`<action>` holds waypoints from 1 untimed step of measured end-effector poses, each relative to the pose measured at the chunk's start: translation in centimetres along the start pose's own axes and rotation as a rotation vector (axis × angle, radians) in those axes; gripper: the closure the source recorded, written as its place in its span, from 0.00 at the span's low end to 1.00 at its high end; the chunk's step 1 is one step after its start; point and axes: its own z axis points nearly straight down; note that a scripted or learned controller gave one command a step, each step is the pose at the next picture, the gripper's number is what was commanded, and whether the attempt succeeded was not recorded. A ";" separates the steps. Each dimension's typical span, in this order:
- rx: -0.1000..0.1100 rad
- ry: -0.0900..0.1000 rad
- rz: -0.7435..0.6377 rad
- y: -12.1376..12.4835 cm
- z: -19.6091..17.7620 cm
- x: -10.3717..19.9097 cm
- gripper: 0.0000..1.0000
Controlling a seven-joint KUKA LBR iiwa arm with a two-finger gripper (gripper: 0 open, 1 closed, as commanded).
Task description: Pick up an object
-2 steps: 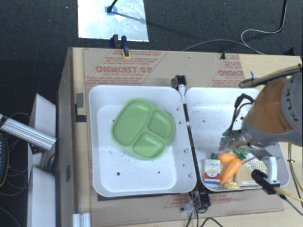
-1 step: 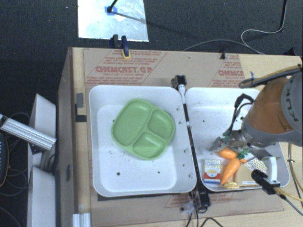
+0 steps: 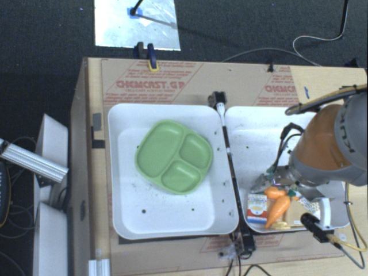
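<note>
Orange plastic toy carrot [image 3: 276, 207], lying on a small white card [image 3: 259, 207] in the right shallow white bin [image 3: 253, 125], sits directly beneath my gripper [image 3: 280, 183], whose grip state I cannot tell; risk: closing off-centre could nudge the tapered carrot aside, away from the green divided plate [image 3: 174, 156] far left.

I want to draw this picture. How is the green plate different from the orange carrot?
The green divided plate is far bigger than the toy carrot. The plate is wide, flat and split into three compartments; the carrot is long, thin and pointed. The plate lies alone in the left bin, away from the arm; the carrot lies in the right bin among other small items, right by the gripper. Both rest in white bins.
</note>
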 end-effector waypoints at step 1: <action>-0.009 0.000 -0.004 0.3 -1.2 0.1 1.00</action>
